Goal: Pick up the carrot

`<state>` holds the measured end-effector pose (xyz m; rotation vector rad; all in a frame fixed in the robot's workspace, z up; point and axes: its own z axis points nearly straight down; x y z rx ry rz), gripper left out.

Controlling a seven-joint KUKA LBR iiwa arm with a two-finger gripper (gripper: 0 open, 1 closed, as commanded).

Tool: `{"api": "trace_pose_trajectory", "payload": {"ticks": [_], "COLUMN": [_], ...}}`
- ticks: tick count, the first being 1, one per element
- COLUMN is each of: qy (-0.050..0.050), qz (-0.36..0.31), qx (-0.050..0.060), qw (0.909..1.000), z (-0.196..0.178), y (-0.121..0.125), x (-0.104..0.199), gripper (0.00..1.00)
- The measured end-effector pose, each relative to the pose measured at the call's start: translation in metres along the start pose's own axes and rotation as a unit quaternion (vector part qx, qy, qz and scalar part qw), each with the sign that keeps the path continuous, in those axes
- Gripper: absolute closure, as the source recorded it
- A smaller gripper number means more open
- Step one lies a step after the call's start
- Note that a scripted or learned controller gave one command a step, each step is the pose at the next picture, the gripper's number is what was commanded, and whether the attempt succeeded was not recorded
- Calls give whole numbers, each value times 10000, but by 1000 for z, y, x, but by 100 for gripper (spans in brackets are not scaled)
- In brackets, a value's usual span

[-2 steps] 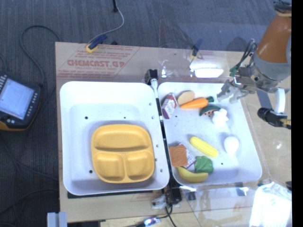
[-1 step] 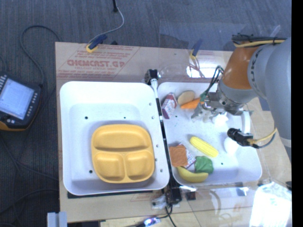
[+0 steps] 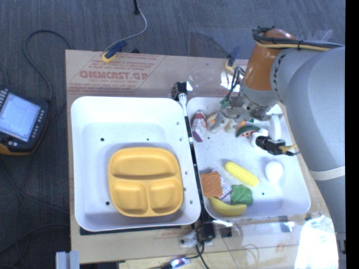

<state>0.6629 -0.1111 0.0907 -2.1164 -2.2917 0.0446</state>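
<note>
orange and green, the carrot [image 3: 247, 130] is seen in the right bin [image 3: 297, 206], just below and beside the gripper [image 3: 236, 112]. the approach step appears to be in hand; a final descent onto the carrot would be called for. whether anything is clasped cannot be told.

Left bin [image 3: 84, 150]: yellow divided tray [image 3: 146, 179].
Right bin [image 3: 291, 198]: corn [image 3: 241, 173], banana [image 3: 227, 207], egg [image 3: 274, 170].
Gripper [image 3: 238, 112]: low at the right bin's far end.
</note>
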Motion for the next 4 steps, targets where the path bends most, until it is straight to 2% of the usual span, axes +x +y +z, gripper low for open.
{"api": "trace_pose_trajectory", "payload": {"ticks": [1,2,3,4], "qy": [-27,-76,-122,-124], "qz": [-660,-1915,-3671,-6398], "qx": [-246,-273,-253,-168], "qw": [9975,9811,9298,7683], "z": [0,0,1,-15], "y": [-44,-63,-97,-119], "x": [-37,-43,-67,-103], "gripper": [100,100,100,100]}}
